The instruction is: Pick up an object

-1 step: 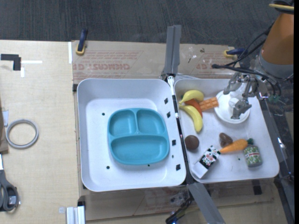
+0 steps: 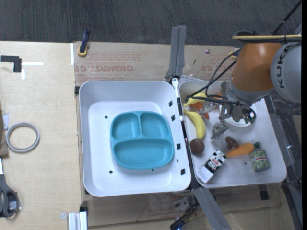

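The right bin (image 2: 276, 174) holds a yellow banana (image 2: 195, 122), a brown round fruit (image 2: 196, 146), a black-and-white milk carton (image 2: 213, 165), an orange carrot (image 2: 239, 150), a small brown piece (image 2: 231, 141) and a green bottle (image 2: 259, 159). My gripper (image 2: 219, 130) hangs low over the middle of this bin, just right of the banana and above the small brown piece. Nothing shows between its fingers. The orange wrist band (image 2: 256, 66) sits above it and hides the bin's back part.
The left bin (image 2: 91, 143) holds a teal divided plate (image 2: 142, 139). A grey tape ring (image 2: 21, 137) and scissors (image 2: 8, 201) lie on the bench at the far left. A grey divider post (image 2: 177, 51) stands between the bins at the back.
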{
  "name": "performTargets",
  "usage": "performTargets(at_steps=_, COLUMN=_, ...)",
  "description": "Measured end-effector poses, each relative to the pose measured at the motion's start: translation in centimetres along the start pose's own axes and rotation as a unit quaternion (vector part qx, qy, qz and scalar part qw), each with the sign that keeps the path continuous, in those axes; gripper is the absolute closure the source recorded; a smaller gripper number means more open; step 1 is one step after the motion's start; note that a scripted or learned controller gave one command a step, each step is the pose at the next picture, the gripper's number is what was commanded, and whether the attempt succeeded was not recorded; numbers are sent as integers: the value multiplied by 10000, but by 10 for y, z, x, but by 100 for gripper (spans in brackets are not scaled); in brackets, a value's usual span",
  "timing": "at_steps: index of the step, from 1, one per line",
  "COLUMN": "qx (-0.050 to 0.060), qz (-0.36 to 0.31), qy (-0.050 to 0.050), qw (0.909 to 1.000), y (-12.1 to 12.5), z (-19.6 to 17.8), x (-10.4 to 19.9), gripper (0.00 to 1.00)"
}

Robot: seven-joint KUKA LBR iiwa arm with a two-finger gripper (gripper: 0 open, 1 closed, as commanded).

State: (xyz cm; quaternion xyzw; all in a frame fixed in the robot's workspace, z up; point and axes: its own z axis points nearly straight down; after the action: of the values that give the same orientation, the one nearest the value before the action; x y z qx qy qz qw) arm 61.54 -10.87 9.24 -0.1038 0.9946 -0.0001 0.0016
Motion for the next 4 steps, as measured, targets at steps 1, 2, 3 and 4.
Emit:
performTargets(at_steps=1, qx=1, qz=-313, qy=8, qw=9995, y=10, z=0, x=54, gripper=0)
performTargets(at_steps=2, qx=2, qz=765, qy=-9, qw=9971, y=4, z=0, x=-12, gripper=0)
performTargets(at_steps=3, qx=1, qz=1447, qy=8, qw=9895, y=11, z=0, x=61, gripper=0)
performTargets(at_steps=4, qx=3, qz=2167, qy=27, qw=9762, y=-6, z=1, x=-23, gripper=0)
